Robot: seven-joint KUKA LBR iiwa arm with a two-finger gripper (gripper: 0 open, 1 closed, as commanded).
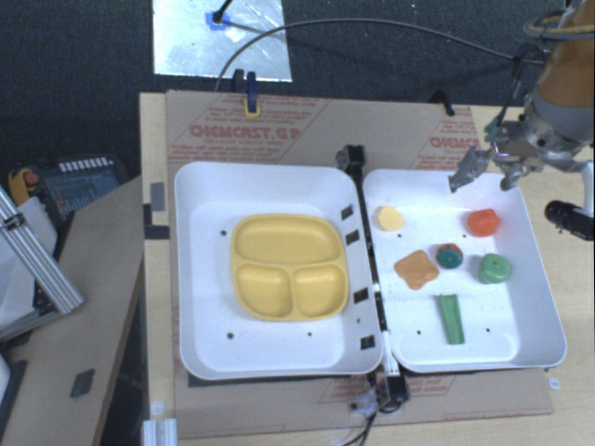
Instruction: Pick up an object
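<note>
The right bin (521,342) holds several small objects: a pale yellow piece (390,218), a red piece (482,222), an orange-brown piece (416,268), a small teal and red piece (450,255), a green round piece (495,268) and a green stick (451,319). My gripper (486,175) hangs open above the bin's far edge, just behind the red piece, with nothing between its fingers (464,172).
The left bin (200,249) holds a yellow divided tray (286,266). A black hinge strip (364,249) runs between the bins. Cardboard (307,128) lies under both. A cable (372,26) arcs across the back.
</note>
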